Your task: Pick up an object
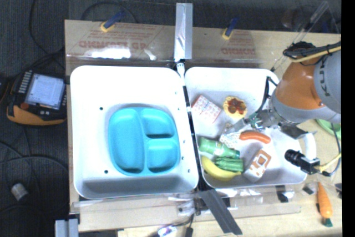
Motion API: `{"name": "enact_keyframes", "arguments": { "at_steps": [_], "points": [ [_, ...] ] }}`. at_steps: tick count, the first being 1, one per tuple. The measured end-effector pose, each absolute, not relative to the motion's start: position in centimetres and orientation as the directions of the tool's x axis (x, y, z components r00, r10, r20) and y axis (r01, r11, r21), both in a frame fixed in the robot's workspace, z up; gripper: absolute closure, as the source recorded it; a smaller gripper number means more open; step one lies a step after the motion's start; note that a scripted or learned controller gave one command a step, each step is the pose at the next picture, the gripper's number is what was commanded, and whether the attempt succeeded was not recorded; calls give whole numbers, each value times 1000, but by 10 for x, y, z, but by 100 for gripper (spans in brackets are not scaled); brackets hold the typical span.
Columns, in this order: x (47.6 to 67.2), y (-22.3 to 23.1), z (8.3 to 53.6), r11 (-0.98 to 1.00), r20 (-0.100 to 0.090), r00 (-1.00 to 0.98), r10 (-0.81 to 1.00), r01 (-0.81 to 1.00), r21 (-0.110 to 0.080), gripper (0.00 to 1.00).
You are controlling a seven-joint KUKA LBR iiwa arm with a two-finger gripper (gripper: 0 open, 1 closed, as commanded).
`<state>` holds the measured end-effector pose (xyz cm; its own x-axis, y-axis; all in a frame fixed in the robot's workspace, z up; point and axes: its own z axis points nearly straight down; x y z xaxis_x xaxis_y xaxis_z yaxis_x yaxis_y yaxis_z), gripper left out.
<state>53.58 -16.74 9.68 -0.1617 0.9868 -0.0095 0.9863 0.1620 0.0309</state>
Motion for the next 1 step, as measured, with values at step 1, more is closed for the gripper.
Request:
{"name": "enact_keyframes", "arguments": {
  "at_steps": [1],
  "points": [
    [552,-198,96,101,1,-101,995,995,20,0]
  ]
}}
